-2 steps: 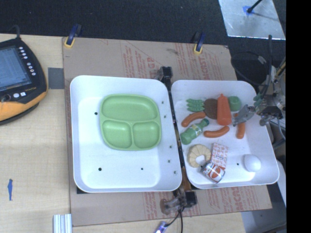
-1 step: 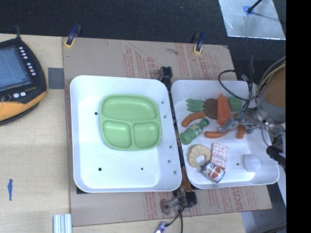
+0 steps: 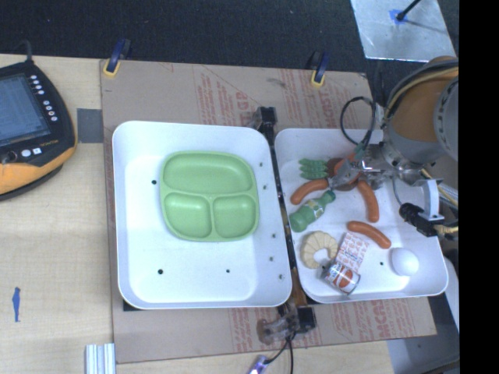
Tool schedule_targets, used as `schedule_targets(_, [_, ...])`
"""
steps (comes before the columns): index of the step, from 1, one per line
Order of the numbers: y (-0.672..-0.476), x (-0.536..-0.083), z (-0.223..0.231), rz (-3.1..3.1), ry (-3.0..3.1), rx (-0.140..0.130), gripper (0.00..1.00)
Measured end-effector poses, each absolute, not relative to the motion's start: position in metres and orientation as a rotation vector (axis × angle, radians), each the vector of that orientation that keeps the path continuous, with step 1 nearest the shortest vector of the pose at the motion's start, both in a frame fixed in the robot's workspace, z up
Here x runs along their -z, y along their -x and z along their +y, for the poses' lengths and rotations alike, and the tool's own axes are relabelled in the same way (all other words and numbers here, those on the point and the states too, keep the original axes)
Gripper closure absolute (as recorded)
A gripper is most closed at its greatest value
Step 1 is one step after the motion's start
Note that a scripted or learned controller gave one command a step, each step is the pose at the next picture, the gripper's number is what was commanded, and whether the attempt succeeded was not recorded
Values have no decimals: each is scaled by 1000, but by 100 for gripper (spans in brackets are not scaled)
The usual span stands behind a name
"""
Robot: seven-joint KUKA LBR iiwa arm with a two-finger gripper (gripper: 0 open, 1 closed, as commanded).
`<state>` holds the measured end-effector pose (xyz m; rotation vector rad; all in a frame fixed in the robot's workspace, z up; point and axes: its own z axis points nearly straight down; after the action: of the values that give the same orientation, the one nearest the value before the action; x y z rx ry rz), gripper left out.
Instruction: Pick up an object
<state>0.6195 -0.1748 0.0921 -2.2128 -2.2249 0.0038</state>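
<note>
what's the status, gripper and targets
Gripper low in right bin, among the sausages. Nothing seen held. Green bottle and can crowd close.

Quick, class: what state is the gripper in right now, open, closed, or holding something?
Gripper: low in the right bin among the toy sausages; open or closed cannot be told.

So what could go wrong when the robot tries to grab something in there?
The gripper sits low in the right bin among crowded toy food: three sausages and a green bottle lie close together. It might pinch two things at once, or nudge one away and miss. The sausages are thin and round, so one could slip out. The white egg would probably roll if bumped.
</note>
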Motion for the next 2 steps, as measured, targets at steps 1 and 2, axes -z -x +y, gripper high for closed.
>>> schedule_targets(1, [-653, -97, -190, -2209, 2201, -10, 0])
schedule_targets(2, [-655, -109, -210, -2216, 2209, -8, 0])
